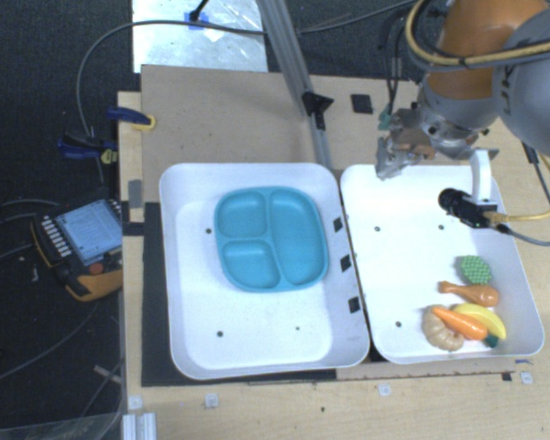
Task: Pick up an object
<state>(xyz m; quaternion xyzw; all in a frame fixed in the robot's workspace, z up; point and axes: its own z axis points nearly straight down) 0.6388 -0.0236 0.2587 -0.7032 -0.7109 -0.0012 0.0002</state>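
Fingers' state cannot tell; gripper [391, 160] hovers at right bin [394, 273] far rim, nothing held; toy food pile [465, 314] in near corner untouched, pick not begun

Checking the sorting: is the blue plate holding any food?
Empty. The plate shows bare compartments; the toy food lies in the other bin.

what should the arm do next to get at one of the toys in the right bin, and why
Probably swing the gripper toward the near right corner of the right bin and stop above the toy pile. It now hangs over the bin's far left edge, while the carrot, banana, drumstick and green piece sit clustered in that corner, far from it.
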